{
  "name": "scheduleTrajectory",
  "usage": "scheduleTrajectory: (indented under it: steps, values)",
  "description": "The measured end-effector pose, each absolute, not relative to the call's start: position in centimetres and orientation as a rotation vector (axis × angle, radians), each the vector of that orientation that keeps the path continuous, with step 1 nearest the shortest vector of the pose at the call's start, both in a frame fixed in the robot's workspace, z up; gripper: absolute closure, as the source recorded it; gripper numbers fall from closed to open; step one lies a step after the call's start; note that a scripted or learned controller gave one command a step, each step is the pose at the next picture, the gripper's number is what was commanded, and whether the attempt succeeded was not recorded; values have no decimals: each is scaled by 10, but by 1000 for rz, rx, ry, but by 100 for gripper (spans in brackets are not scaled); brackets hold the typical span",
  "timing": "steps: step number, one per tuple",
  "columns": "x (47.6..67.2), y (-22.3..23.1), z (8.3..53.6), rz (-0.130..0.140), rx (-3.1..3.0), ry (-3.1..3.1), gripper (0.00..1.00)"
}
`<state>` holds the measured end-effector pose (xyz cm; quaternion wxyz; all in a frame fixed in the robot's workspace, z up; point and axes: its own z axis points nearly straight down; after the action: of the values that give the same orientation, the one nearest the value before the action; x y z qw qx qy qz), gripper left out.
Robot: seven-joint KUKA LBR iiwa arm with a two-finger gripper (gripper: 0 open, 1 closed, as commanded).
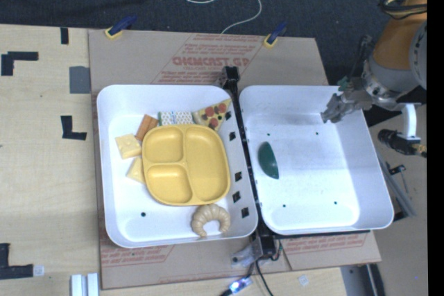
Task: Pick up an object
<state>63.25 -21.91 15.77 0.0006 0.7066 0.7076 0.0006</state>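
A dark green oval object (268, 160) lies in the right bin (347, 211), near its left wall. The left bin (111, 218) holds a yellow divided plate (186, 164), a croissant (211, 218), tan cracker-like pieces (129, 146) and a pizza slice (215, 113). My gripper (336, 111) hangs at the right bin's upper right corner, well right of the green object, with nothing seen between its fingers. The grey arm with its orange band (406, 7) comes in from the right.
Both bins rest on a cardboard sheet (201, 59) held by blue and yellow clamps (120, 26). A white cable (222, 0) loops across the dark surface behind. Black clips sit along the divider between the bins.
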Motion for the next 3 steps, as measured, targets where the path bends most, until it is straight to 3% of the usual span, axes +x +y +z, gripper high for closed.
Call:
scheduleTrajectory:
  steps: [2, 3]
  values:
    - [631, -218, 226, 1, 2219, 2223, 100]
    - [621, -164, 233, 0, 2218, 2228, 100]
